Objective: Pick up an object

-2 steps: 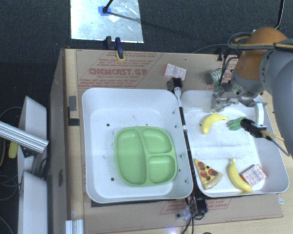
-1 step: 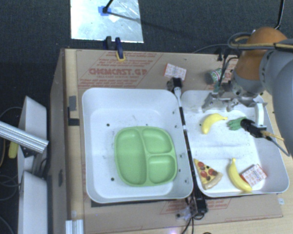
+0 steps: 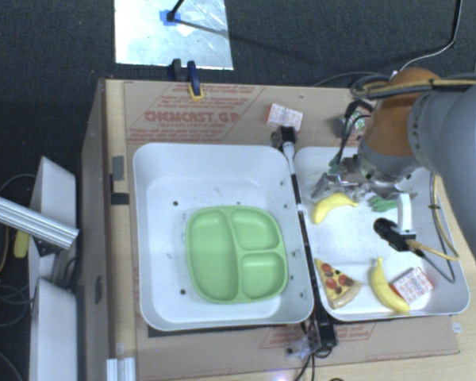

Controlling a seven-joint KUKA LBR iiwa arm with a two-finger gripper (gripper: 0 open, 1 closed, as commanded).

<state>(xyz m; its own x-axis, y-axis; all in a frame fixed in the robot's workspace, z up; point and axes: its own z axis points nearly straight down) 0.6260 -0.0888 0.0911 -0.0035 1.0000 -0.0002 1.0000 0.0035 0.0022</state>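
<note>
My gripper (image 3: 339, 186) hangs low over the far left part of the right bin (image 3: 357, 309), reaching in from the right. Just below it lies a small yellow banana (image 3: 332, 206), curved, close to or touching the gripper's tip; I cannot tell which. A second, larger banana (image 3: 385, 286) lies near the bin's front. A toy pizza slice (image 3: 338, 282) rests at the front left of that bin. A red and white packet (image 3: 412, 284) sits beside the larger banana. A small green thing (image 3: 383, 202) lies just right of the gripper, partly hidden by the wrist.
The left bin (image 3: 155, 213) holds a green divided plate (image 3: 236, 252). A divider ridge (image 3: 296, 205) runs between the bins, close to the gripper's left. A small printed card (image 3: 285, 117) lies on the cardboard behind the bins.
</note>
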